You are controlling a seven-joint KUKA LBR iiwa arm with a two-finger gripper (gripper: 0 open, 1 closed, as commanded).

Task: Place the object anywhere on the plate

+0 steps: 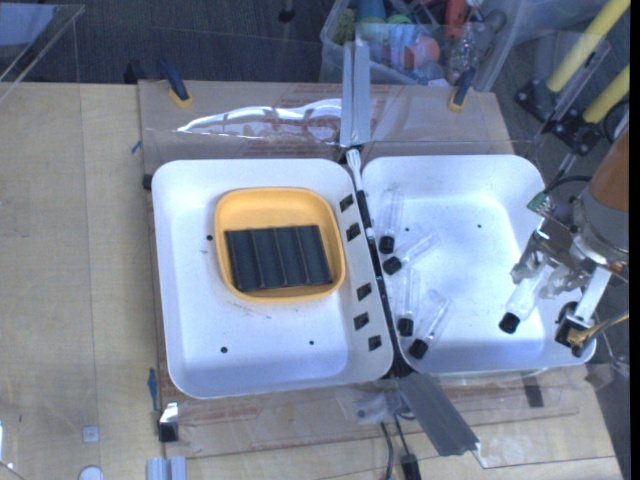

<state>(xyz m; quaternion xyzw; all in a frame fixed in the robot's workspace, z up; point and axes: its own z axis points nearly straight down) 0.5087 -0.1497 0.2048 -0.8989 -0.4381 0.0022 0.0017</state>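
Yellow plate (277, 208) sits in the middle of my left bin (190, 338), with a dark ribbed rectangular insert (278, 257) lying across its centre. From my seat I see the right bin (470, 183) holding several clear tubes with black caps: one (388, 223) near its left wall towards the far side, another (405, 253) just beside it, and two more (428, 323) close to the near left corner. My gripper (528, 290) hangs over the right bin's right edge, near the near right corner, reaching in from the grey arm (605, 203). One clear tube (519, 303) with its black cap pointing down towards the near edge lies right at the gripper's tip, slanted, and it looks pinched between the fingers, though the metal parts crowd the view and I cannot tell how firmly. That tube is well apart from the plate, with the divider (362, 268) between the two bins lying between them
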